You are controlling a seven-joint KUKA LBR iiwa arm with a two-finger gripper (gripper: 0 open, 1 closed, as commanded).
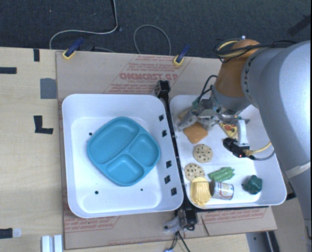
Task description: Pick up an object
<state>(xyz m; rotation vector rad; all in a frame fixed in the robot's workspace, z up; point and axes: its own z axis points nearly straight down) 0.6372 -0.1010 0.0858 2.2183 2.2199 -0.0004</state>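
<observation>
My gripper (196, 117) is low in the back part of the right bin (271, 175), just above and touching the top edge of a brown bread-like piece (196, 134). The view does not show anything held in it. In front of the bread lie two round cookies (202, 153) (193, 170). A green pea pod (221, 174), a yellow corn-like item (200, 191), a small silver can (223, 190) and a dark green lump (252, 184) sit along the bin's front. A red and yellow item (229, 127) is partly hidden under the wrist.
The left bin (74, 140) holds a blue divided plate (124, 150). A black divider (169, 140) with clips runs between the bins. The big grey arm (281, 98) covers the right bin's far right side. Cables (250, 151) hang off the wrist.
</observation>
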